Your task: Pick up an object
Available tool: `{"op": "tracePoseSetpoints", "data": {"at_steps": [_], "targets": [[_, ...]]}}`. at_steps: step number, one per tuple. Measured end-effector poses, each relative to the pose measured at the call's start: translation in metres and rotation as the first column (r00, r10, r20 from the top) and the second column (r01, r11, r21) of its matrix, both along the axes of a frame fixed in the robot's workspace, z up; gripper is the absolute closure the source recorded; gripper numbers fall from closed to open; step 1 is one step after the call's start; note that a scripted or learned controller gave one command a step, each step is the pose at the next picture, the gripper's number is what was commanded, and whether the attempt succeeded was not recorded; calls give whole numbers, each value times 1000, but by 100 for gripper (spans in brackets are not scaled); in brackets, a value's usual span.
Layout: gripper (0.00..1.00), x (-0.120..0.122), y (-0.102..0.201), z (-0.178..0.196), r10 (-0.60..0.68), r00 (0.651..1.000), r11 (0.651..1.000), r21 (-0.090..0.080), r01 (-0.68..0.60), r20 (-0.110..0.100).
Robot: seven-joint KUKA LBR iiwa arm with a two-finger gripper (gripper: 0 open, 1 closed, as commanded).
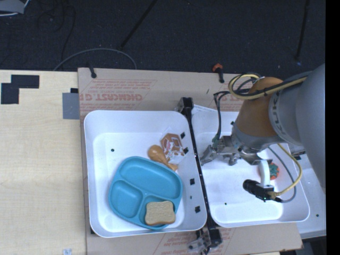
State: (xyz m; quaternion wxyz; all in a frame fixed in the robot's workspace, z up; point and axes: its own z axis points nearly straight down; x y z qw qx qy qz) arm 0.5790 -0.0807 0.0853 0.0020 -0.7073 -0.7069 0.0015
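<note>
From above, the arm point(276, 113) reaches in from the right over the right bin point(239, 211). The hand point(223, 153) hangs low near that bin's left wall; I cannot tell its state. A small orange-green object point(273, 170) lies to its right. The left bin point(101, 137) holds a blue tray point(135, 187), bread slice point(160, 213) and a wrapper point(172, 145).

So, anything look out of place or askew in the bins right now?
Nothing looks spilled or broken. The blue divided plate sits tilted against the left bin's lower wall, with a slice of bread in one compartment. A small colourful object lies in the right bin, partly hidden by the arm.
</note>
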Motion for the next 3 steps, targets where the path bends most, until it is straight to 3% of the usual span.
{"op": "tracePoseSetpoints", "data": {"at_steps": [1,3], "targets": [[100,0,-2,12,-5,1000,1000,0,5,0],[100,-6,7,107,2,1000,1000,0,-2,7]]}}
